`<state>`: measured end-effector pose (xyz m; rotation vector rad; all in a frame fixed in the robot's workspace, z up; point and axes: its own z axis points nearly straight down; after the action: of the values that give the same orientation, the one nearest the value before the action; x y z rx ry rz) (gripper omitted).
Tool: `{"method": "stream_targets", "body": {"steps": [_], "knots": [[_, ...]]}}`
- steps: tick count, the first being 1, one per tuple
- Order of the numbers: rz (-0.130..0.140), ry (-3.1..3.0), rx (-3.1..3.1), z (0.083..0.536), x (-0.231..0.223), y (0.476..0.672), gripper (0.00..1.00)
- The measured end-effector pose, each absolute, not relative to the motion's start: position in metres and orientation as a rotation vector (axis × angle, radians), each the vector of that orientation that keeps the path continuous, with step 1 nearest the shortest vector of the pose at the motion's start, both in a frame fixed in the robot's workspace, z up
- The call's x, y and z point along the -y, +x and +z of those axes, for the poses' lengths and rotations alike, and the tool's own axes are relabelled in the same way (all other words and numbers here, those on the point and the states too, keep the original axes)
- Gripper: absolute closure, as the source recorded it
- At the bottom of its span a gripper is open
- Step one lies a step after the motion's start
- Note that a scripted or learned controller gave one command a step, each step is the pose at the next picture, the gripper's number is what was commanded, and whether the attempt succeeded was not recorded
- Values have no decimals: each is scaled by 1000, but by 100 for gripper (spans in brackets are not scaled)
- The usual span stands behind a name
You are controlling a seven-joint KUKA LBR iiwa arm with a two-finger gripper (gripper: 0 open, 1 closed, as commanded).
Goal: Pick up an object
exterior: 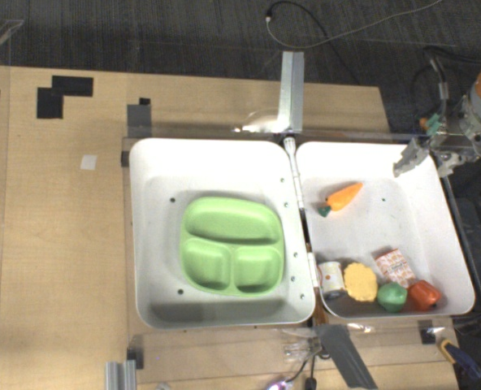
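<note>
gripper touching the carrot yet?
Apart. The camera view shows bare white bin floor between the gripper at the right bin's far corner and the carrot.

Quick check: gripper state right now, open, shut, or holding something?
Gripper: cannot be told; it sits at the right bin's far right corner, nothing visibly held.
</note>
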<state>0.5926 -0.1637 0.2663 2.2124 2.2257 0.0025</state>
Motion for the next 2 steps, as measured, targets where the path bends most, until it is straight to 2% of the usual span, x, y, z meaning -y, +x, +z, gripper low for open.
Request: {"method": "stream_targets", "body": {"steps": [1, 2], "knots": [[3, 1893, -2503, 169, 133, 628, 0], [11, 1767, -2584, 90, 94, 617, 0]]}}
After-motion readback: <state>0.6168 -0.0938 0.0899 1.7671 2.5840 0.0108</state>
